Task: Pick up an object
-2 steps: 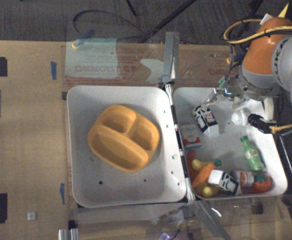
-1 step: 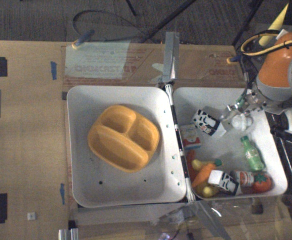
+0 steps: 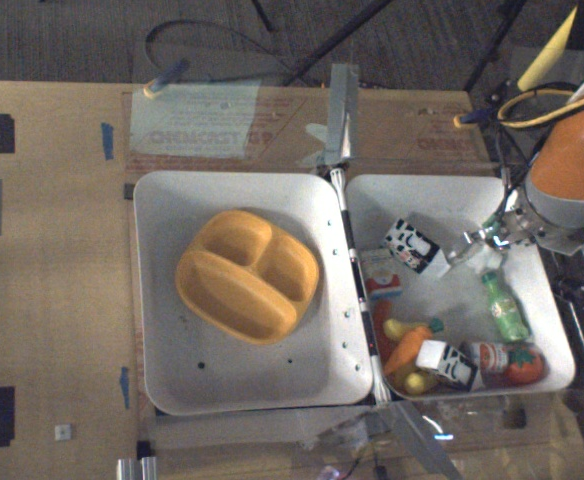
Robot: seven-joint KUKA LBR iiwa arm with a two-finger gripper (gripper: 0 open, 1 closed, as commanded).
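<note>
Hand poised over the right bin, nothing seen between its fingers.

From my remote seat I saw the grey arm with its orange band reaching in from the right, its hand low over the bin's upper middle; I could not tell how wide the fingers stood. Just below it lay a green bottle. A black-and-white carton sat to the hand's left, apart from it. Along the near wall were a carrot, a second carton, a red-labelled bottle and a tomato, crowded together. The left bin held an orange divided plate, on the brown surface.
</note>
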